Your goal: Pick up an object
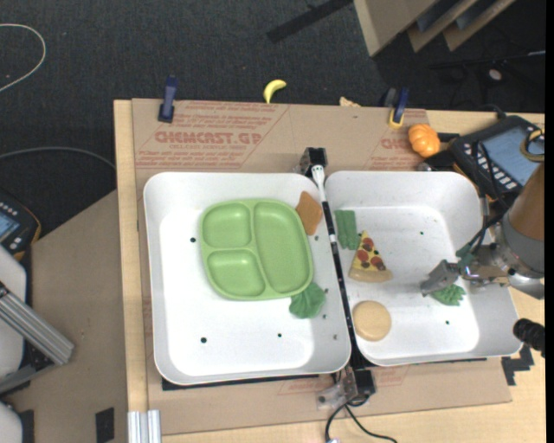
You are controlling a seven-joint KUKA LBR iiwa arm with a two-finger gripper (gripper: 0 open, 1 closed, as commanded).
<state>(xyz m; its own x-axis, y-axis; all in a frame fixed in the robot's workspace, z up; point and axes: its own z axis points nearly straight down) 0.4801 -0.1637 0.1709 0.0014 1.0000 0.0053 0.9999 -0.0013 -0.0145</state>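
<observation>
While the gripper (443, 281) hangs low in the right bin (407, 195) — finger state indeterminate — a green leafy piece (449, 296) lies just beside it

A dark grey carpeted floor (130, 52) fills the view from nine o'clock round to twelve, with a thin white cable (26, 39) looping at ten o'clock. The pale wooden table (138, 346) carries a brown cardboard sheet (208, 134) printed with red lettering, held by blue clamps (168, 99) along its far edge. Light-wood furniture (433, 22) stands at one o'clock. Lighting is even and soft.
</observation>
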